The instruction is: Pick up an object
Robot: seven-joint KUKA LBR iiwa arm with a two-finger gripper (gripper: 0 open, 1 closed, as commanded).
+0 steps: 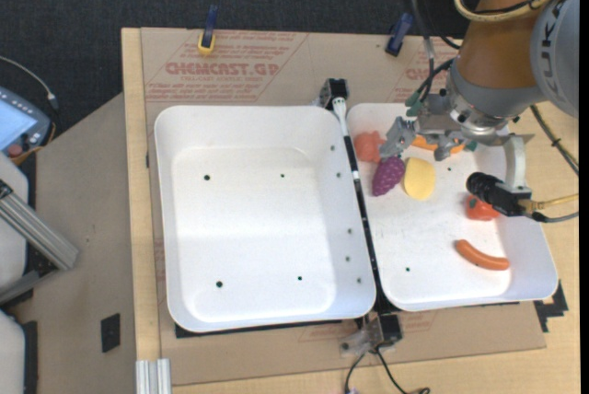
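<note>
Purple grapes just below hand, beside yellow lemon, right bin

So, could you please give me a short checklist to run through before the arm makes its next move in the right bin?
1. Gripper above right bin: ok.
2. Objects within reach, purple grapes and yellow lemon just below it: ok.
3. Targets well separated: not ok, grapes touch lemon.
4. Object between fingers: cannot tell.
5. Orange sausage lies apart, an easier pick: ok.

Gripper above right bin (toy food)
</note>
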